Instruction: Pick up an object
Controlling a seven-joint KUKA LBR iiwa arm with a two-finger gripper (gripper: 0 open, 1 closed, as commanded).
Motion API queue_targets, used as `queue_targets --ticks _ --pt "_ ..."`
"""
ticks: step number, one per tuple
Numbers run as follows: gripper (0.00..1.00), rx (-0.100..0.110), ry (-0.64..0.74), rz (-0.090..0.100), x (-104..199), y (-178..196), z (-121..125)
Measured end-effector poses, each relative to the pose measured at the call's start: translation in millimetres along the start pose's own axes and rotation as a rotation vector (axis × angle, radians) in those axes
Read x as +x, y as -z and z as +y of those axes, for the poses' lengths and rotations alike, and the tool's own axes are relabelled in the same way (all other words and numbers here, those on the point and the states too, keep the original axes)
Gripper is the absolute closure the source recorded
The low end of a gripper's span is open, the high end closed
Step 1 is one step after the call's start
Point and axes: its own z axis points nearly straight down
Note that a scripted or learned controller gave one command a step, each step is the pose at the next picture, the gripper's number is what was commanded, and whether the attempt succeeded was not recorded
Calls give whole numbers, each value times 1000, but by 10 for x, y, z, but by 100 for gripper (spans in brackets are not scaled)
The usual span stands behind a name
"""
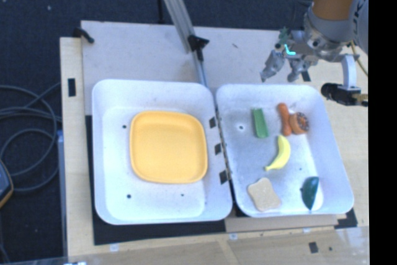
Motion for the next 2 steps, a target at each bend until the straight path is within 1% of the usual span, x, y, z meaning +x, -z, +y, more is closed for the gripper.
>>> queue_targets --ticks 1,2 --pt "0 0 0 0 0 0 0" --pt "0 5 0 0 5 -619 -49"
